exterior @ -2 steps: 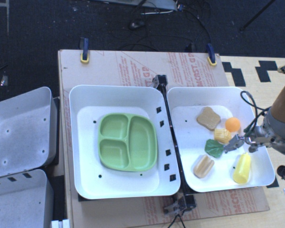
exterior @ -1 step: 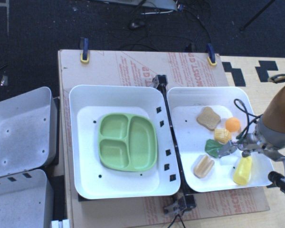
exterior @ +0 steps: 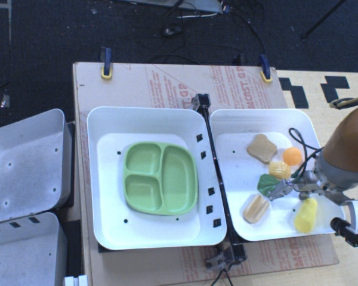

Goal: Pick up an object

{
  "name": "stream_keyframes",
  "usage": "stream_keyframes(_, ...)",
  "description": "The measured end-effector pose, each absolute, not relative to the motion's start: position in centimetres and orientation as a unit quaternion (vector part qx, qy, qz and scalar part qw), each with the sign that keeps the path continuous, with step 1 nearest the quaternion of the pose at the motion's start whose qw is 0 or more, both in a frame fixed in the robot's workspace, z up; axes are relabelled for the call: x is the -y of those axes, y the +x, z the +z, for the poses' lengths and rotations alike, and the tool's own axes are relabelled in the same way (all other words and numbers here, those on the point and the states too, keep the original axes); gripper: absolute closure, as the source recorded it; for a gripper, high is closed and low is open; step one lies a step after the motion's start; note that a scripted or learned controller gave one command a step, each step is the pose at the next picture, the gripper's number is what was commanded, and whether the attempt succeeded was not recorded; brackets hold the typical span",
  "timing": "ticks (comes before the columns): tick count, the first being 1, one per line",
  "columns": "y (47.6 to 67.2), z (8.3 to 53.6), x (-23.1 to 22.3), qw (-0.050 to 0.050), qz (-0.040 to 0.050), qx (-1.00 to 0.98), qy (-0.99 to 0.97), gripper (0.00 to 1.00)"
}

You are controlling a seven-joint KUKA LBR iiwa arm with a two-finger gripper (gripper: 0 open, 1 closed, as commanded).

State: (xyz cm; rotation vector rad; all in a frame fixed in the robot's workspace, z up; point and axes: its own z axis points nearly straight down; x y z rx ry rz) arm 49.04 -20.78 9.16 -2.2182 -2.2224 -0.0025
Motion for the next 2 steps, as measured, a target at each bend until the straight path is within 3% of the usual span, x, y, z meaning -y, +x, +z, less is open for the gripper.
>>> stream_keyframes(1,49.0,10.3,20.9,-0.001,-0.0006,0.707,-0.707,1.0)
stream_keyframes(2,49.7,14.7,20.7,-0.002,-0.0009,0.708,-0.706,1.0)
